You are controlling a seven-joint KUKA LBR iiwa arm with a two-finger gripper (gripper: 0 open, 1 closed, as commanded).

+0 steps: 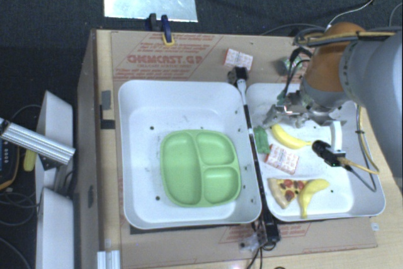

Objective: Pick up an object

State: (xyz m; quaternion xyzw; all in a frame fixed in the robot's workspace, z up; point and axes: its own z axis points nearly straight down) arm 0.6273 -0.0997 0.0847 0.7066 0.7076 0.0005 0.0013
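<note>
Lying just below the fingers (291, 111), a banana (289, 137) rests unheld.

Red printed lettering (165, 60) runs along the far edge of the brown cardboard sheet (189, 53) under the bins; it seems to read "CHEMCAST", the rest too blurred to tell.

A green plate with three parts (200, 167) is set in the left white bin (135, 110); a blue clamp (166, 29) is fixed to the brown bench (170, 57).
</note>
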